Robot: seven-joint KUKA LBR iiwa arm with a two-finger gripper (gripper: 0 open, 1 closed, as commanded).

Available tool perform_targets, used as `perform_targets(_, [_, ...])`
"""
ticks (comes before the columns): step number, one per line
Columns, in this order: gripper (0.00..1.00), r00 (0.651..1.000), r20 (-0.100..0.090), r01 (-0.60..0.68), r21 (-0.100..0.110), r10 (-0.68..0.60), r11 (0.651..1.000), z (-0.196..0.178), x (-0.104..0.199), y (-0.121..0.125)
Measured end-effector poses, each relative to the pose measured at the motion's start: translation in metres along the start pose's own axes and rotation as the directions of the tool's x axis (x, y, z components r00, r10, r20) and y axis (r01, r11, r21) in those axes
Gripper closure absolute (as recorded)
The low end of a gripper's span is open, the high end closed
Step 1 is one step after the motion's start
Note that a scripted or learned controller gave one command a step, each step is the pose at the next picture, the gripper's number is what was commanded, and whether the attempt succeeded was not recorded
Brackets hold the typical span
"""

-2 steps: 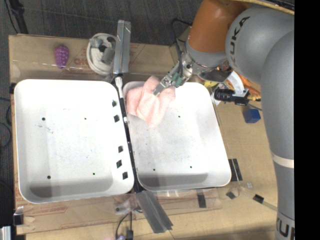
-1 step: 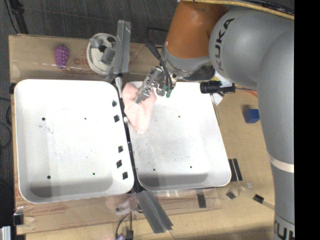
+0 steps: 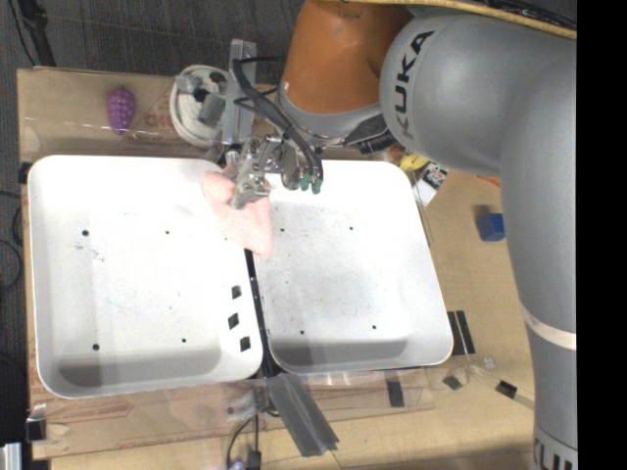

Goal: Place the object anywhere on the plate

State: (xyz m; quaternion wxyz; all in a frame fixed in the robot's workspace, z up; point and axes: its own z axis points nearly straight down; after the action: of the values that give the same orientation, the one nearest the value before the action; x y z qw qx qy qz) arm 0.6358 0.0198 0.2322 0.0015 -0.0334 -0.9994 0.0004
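You saw the gripper [image 3: 247, 186] clenched on a pink cloth [image 3: 247, 215], which hung over the seam between the 2 bins [image 3: 59, 262], near their far edge.

The gripper [image 3: 257, 176] is dull silver metal with green-tipped parts on its right. Just below it lies a pale pink object [image 3: 245, 213] against the white bins [image 3: 137, 272], whose floors carry scattered black dots. Above it the arm [image 3: 470, 96] is grey with black lettering and an orange band [image 3: 328, 52]. Up and left of it sits a purple, knobbly thing [image 3: 120, 109] on the tan bench [image 3: 59, 96], near a white roll [image 3: 196, 101]. Far right lies a blue block [image 3: 491, 226].
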Motion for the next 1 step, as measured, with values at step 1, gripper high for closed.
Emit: perform_targets(1, [1.00,0.997,-0.003,0.071,0.000,-0.071,0.997,-0.0040,0.0146,0.0496])
